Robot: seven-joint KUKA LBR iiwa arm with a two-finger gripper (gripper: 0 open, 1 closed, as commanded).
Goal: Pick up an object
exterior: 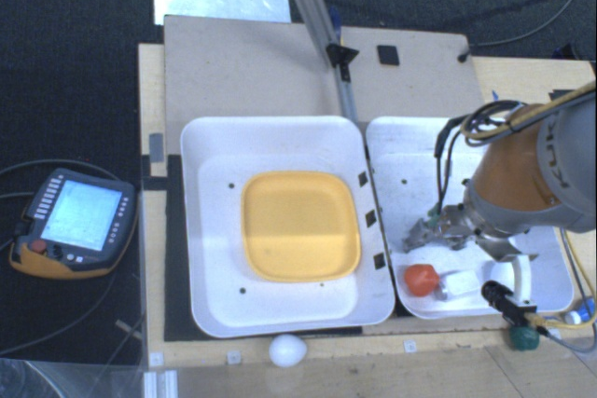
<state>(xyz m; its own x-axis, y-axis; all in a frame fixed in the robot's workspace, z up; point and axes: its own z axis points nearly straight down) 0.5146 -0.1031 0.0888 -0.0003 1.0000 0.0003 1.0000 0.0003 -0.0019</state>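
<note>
While the arm (532, 177) is extended from the right over the right-hand bin (410, 149), the pick-up step is judged not yet completed, since no object is seen lifted clear of a bin floor. The left bin (210, 200) is noted to carry a yellow square plate (301, 226) lying flat at its middle; this piece is broad and shallow and is judged a poor candidate for a two-finger grasp. In the right bin, near its front edge, a small red object (421, 279) is observed, with a white object (459, 284) just beside it on the right; their exact nature cannot be determined. A white egg-shaped item (287, 350) is recorded outside the bins, on the bench in front of the left bin. The gripper (431, 231) is seen low over the right bin floor, behind and apart from the red object. For a sound attempt, it is advised that the red object be centred under the tool before descent, clear of the bin wall and of its white neighbour. How far the claw stands open cannot be told, as it is blurred against the bin; nothing is seen held by it.
</note>
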